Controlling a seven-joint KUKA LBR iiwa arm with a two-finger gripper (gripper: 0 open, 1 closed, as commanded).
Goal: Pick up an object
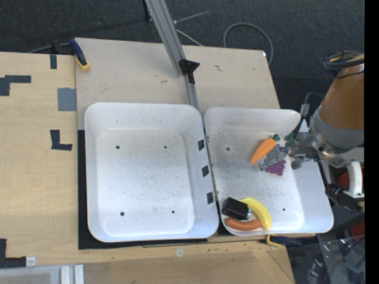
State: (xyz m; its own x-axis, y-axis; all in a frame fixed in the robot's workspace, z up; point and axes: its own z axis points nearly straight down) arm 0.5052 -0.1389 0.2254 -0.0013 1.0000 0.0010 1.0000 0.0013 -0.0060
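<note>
Down at the front rim, a yellow plastic banana (pixel 259 210) is lying beside a black block (pixel 234 207). Grey gripper (pixel 274 157) is reaching into the right white bin (pixel 308 215) — hovering between an orange carrot-shaped toy (pixel 262 149) and a purple lump (pixel 276 167), grasp unclear. Probably approaching; next it needs closing and lifting.

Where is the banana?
The banana lies at the right bin's near edge, touching a black block and a red thing.
</note>
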